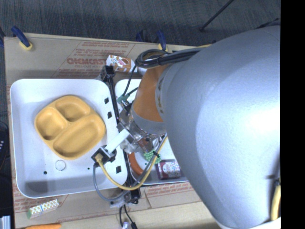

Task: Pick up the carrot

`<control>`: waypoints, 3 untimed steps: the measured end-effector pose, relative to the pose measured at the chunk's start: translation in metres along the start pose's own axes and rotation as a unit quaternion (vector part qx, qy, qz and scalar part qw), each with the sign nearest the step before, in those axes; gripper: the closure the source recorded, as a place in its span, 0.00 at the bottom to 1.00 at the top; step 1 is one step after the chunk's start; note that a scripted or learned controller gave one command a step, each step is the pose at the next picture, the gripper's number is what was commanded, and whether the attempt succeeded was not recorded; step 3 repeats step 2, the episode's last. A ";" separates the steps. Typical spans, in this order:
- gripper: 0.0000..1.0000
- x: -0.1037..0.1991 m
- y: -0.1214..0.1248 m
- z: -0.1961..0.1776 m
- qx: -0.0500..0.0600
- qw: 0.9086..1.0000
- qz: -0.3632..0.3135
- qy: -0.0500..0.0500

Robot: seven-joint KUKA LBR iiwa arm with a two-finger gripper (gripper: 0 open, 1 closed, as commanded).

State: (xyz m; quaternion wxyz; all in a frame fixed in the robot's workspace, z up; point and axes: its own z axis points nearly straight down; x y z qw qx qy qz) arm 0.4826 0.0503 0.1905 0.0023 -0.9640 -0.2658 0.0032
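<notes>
Gripper (pixel 130 148) is down at centre frame, low over the seam between the two bins, buried under its own wrist hardware, so open or closed, can't tell from here. Black-and-white brackets stick out to its left, and a yellow cable (pixel 110 181) loops below it toward the bottom edge.

Just below-right of the gripper there's a curved orange-red strip, prob. the carrot (pixel 135 165), lying in the right bin's lower left corner. It's close under the gripper, but whether the two touch I can't make out. Nothing visibly gripped.

Next to the carrot, to the right: a few small green bits (pixel 150 154) and a dark red packet (pixel 167 169), both tucked at the arm's edge.

Above the gripper, the orange band (pixel 147 100), then the big grey arm (pixel 224 128) filling the right half of the frame and covering most of the right bin (pixel 125 84); just its upper left rim and a lower strip show.

Left bin (pixel 19 128) sits open in the left half. Yellow divided plate (pixel 70 125) in its middle, three compartments, tilted diagonally. Small pale disc (pixel 59 165) below the plate, near the bin's lower wall.

Outside the bins, on the cardboard (pixel 71 51): small box (pixel 118 62) at top centre, blue clamps (pixel 21 37) along the top edge, patterned wrapper (pixel 43 208) at lower left.
</notes>
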 end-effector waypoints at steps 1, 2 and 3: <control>1.00 0.000 -0.015 -0.067 -0.001 0.999 -0.037 0.001; 1.00 0.009 -0.029 0.000 -0.001 0.995 -0.098 -0.001; 1.00 0.009 -0.029 0.000 -0.001 0.995 -0.098 -0.001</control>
